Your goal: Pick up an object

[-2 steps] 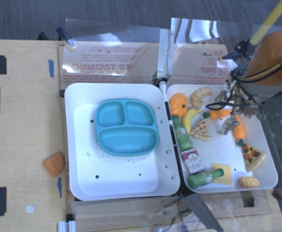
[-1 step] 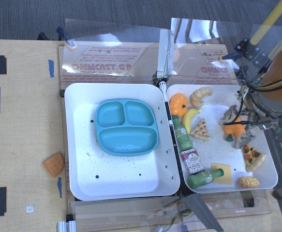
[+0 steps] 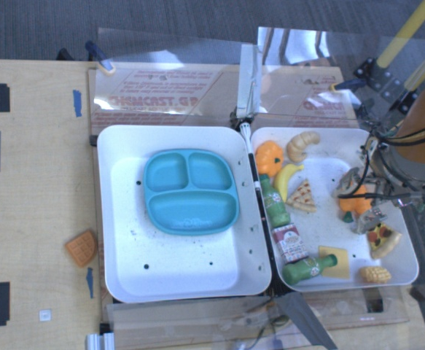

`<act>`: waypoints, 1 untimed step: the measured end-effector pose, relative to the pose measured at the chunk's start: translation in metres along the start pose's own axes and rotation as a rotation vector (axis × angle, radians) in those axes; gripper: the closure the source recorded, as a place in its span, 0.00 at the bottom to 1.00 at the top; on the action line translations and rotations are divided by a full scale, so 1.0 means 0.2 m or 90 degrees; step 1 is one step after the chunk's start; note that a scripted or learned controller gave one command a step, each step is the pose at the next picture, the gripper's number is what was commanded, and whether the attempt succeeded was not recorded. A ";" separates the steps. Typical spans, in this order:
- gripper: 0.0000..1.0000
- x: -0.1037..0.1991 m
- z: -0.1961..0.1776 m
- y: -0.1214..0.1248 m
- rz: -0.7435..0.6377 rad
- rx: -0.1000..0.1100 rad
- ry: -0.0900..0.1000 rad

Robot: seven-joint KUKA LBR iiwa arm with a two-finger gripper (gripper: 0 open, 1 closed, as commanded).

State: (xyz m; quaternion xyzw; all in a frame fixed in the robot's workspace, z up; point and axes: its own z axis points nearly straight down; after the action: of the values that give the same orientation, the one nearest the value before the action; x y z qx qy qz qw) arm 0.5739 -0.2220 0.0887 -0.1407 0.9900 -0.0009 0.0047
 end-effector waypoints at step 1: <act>0.00 0.12 0.00 0.04 0.068 0.000 -0.001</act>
State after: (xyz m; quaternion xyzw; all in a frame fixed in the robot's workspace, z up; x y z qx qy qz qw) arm 0.5479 -0.2203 0.0889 -0.0877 0.9961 -0.0003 0.0054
